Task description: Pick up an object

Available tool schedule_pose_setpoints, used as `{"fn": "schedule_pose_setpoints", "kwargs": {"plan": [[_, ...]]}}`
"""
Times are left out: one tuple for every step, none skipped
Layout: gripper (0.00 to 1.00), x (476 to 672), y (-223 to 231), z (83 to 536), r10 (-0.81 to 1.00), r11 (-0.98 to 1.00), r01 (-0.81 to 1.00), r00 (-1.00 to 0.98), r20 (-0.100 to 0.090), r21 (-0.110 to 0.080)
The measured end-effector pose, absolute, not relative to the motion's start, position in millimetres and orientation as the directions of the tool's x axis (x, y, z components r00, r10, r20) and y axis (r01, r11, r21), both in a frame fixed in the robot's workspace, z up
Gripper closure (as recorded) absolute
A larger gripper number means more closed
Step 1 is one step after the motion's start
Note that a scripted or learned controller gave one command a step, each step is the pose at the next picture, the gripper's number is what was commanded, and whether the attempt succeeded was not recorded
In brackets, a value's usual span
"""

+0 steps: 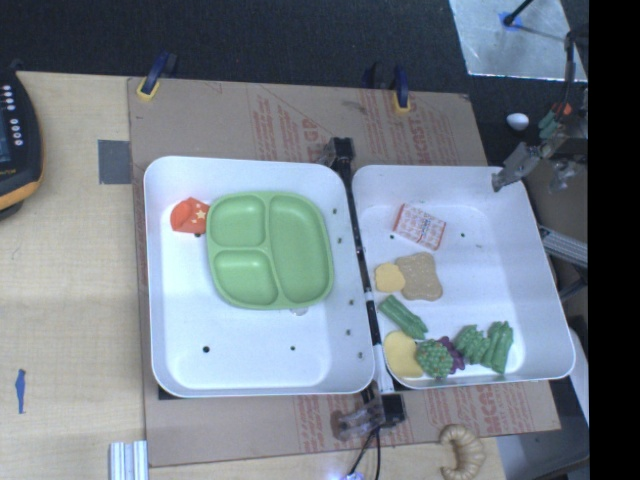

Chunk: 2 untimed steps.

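The right bin (520,268) holds a red-and-white packet (420,226), a tan cookie-shaped piece (421,277) with a yellow piece (389,278) touching its left side, a green pod (402,316), a yellow item (399,354), purple-green grapes (438,357) and leafy green vegetables (487,343). In the left bin (180,348) lie a green divided plate (270,249) and a small red toy (188,215) at the plate's upper left. My gripper (512,166) hangs at the right bin's far right corner, away from all the objects.
Both bins rest on a cardboard sheet (250,118) clamped at the back. A control pendant (15,138) lies at the far left of the bench. A tan curled object (462,450) sits outside the bins at the front right.
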<state>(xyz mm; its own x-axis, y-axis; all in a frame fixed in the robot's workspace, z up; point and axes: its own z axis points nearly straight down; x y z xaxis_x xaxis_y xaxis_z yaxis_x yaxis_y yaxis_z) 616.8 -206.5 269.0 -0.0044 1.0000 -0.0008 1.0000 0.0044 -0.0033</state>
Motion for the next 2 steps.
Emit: {"fn": "schedule_pose_setpoints", "kwargs": {"plan": [[0.0, 587.6, -135, 189, 1.0, 0.011, 1.0, -0.011, 0.005, -0.014], [0.0, 579.1, -119, 88, 1.0, 0.004, 1.0, -0.004, 0.002, -0.005]]}}
